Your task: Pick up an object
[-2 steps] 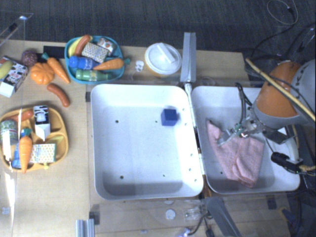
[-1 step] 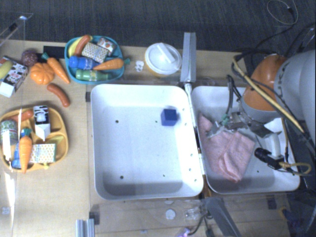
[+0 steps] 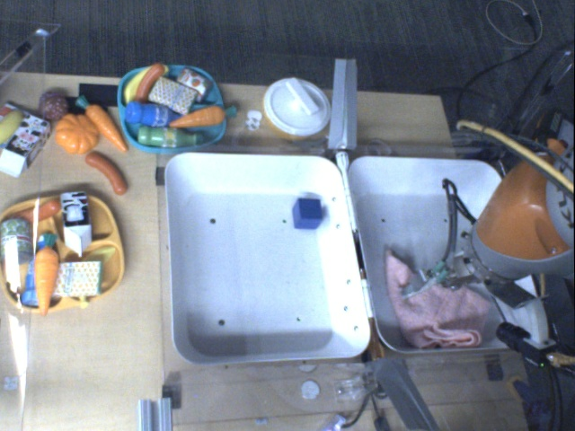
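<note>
A small blue cube lies in the left bin, toward its upper right. A crumpled pink cloth fills the lower part of the right bin. My gripper reaches in from the right, low over the cloth's upper edge and seemingly touching it. The orange band of the arm sits just behind it and covers the bin's right side.
Left of the bins stand a blue bowl and a yellow plate of toy food, with loose toy vegetables between. A white lidded container sits behind the bins. Black cables hang by the wrist.
</note>
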`<state>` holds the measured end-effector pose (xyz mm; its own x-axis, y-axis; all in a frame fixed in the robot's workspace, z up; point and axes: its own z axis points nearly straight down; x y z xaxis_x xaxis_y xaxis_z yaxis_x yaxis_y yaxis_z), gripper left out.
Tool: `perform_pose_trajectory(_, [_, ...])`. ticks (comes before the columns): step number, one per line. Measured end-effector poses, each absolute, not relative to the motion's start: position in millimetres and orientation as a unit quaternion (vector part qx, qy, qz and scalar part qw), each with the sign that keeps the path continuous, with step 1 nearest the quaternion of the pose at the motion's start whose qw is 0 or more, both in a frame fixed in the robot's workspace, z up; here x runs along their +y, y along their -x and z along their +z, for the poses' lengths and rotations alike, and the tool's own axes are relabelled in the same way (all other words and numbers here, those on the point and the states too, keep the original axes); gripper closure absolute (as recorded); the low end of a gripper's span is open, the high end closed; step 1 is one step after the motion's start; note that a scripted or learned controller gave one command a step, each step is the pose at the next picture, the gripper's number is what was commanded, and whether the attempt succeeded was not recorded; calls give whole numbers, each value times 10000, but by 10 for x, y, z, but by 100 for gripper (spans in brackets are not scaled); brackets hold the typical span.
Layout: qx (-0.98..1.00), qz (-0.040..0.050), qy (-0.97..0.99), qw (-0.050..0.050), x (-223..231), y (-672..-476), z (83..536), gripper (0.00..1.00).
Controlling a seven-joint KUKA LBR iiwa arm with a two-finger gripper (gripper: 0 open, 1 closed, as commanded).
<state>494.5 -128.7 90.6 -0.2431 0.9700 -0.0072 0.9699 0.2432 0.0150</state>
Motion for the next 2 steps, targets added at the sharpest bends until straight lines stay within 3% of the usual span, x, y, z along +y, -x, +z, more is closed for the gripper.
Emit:
perform_pose_trajectory(1, [7606,54,-6492,69,-893,-5528,901,0])
perform_pose_trajectory(2, [7514,38,-6598,54,-873,-5981,891,0])
